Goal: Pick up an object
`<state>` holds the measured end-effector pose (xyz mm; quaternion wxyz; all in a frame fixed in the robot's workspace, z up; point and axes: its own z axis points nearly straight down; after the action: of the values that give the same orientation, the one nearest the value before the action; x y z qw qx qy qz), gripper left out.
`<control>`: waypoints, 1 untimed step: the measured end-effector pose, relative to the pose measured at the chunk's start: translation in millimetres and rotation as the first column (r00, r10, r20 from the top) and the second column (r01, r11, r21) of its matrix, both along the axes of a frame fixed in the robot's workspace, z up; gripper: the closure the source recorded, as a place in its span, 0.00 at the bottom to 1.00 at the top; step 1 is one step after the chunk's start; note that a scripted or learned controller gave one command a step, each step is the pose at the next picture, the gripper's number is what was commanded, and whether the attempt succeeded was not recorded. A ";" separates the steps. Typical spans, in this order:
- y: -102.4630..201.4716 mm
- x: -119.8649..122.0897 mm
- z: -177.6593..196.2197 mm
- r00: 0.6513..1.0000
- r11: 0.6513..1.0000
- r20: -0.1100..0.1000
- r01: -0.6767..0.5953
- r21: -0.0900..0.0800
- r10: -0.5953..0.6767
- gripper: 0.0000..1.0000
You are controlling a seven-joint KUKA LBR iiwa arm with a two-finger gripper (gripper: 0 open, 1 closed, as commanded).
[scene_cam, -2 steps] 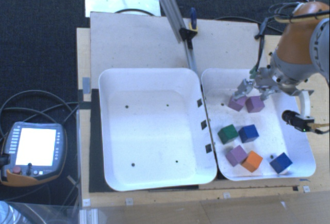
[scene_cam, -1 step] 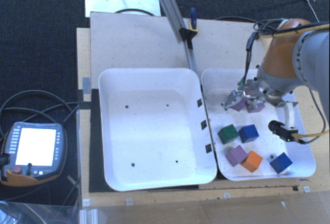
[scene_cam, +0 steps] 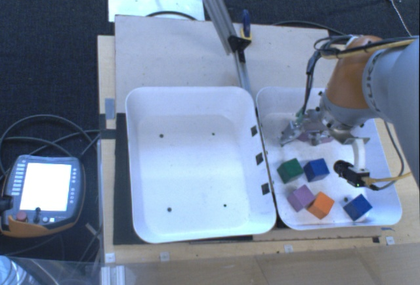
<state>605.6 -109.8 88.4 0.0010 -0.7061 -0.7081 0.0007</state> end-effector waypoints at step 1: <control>-0.6 1.6 13.1 1.000 1.000 0.005 -0.001 -0.001 0.001 1.00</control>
<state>607.2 -110.3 101.5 -0.0011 -0.7057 -0.7085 -0.0010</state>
